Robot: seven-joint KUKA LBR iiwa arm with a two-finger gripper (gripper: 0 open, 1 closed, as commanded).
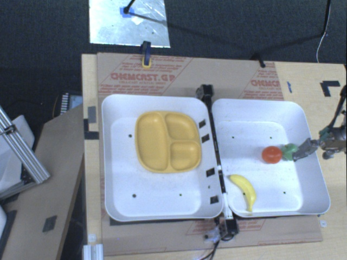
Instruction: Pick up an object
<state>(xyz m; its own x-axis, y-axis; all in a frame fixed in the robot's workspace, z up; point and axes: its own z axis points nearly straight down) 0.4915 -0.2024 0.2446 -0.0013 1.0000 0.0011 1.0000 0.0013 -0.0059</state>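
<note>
The brown sheet (162,72) under the bins reads "CHEMCAST GP" in red, printed repeatedly.

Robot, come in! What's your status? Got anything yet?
Tool low in right bin, grip unclear. Tomato beside it, banana nearby. Yellow divided plate in left bin.

Bright, even overhead light, soft shadows, slightly grainy; glare on the metal sheet (129,14).

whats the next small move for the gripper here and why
Probably ease the gripper a little further left, toward the red-orange ball in the right bin. Its green-tipped end sits just right of the ball, seemingly not around it yet. The banana lies farther off, near the bin's front edge.
</note>
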